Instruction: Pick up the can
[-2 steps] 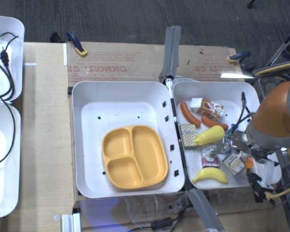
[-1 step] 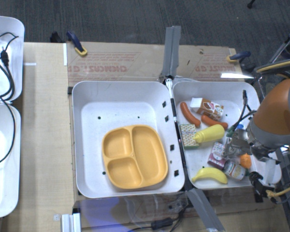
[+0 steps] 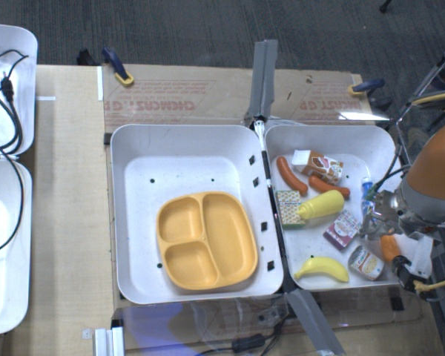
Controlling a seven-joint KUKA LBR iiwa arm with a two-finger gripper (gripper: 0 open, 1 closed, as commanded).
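The can [image 3: 366, 262] is a small silver tin with a pale label. It lies on its side in the right bin [image 3: 386, 143], near that bin's front right corner. My gripper [image 3: 373, 215] hangs over the right side of the same bin, just behind the can and a little above it. The arm's wrist, with its orange band [image 3: 434, 165], comes in from the right edge. Nothing visible sits in the gripper.
Around the can lie a banana [image 3: 322, 269], a dark red pouch [image 3: 342, 229], a yellow mustard bottle [image 3: 320, 205], two hot dogs [image 3: 291, 175], a snack box [image 3: 325, 168] and an orange piece [image 3: 389, 248]. The left bin [image 3: 133, 199] holds a yellow divided plate [image 3: 206, 239].
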